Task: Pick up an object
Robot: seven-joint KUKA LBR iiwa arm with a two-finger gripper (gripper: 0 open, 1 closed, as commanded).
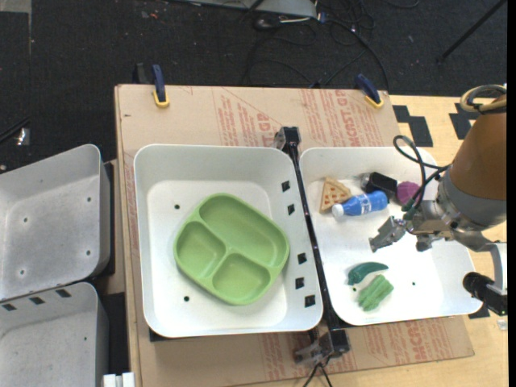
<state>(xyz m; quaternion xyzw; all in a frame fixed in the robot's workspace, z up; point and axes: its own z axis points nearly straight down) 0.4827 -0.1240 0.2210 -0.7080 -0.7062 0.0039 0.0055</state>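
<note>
The right bin (451,301) holds a blue and white bottle (361,205) lying on its side, a tan pizza-slice toy (334,193), a black block (380,185), a purple piece (409,191), a dark green curved toy (367,271) and a light green ridged toy (375,291). My gripper (389,235) hangs over the middle of this bin, right of the bottle and above the green toys. Its fingers (382,239) point left with nothing between them.
A green divided plate (232,248) lies in the left bin (153,216). The grey arm with its orange band (484,156) comes in over the right bin's right edge. Grey trays (48,216) lie off the bench at the left. Clamps (160,95) hold the back edge.
</note>
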